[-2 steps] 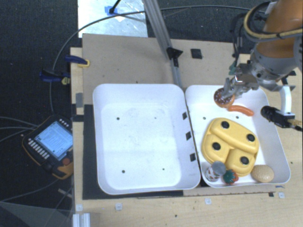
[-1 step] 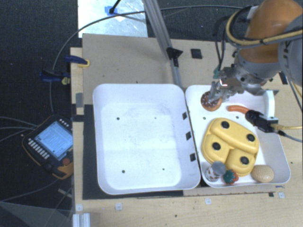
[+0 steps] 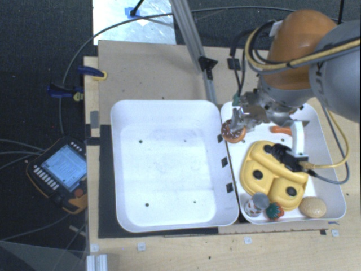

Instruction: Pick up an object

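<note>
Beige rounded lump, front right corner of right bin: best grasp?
Grip the beige rounded stone-like lump across its short axis, coming straight down. It lies flat and oval, long axis roughly left-right. The bin wall sits close on its right and the yellow moulded plastic toy on its left, so side approaches look cramped.

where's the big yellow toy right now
The yellow toy lies in the right bin, toward its near end, just below the gripper. A tan stone sits at its lower right corner.
</note>
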`<state>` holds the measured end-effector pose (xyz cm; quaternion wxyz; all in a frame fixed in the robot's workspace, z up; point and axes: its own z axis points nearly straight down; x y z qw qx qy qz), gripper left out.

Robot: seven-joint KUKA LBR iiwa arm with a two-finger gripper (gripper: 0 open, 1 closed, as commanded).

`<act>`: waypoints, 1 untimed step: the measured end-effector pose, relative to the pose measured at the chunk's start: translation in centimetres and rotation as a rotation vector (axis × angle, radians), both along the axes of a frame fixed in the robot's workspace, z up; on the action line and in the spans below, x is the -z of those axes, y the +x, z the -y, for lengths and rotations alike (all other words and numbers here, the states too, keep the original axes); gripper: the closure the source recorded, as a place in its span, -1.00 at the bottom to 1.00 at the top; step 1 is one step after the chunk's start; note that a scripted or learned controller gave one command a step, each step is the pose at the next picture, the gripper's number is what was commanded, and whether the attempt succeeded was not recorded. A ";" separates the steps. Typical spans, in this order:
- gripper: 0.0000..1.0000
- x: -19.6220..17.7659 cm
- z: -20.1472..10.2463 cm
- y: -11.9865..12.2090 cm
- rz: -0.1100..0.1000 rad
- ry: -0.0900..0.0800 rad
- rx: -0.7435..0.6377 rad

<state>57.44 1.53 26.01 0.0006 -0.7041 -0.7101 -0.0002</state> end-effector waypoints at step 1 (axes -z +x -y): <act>1.00 0.2 -5.1 -0.7 0.001 0.000 -0.001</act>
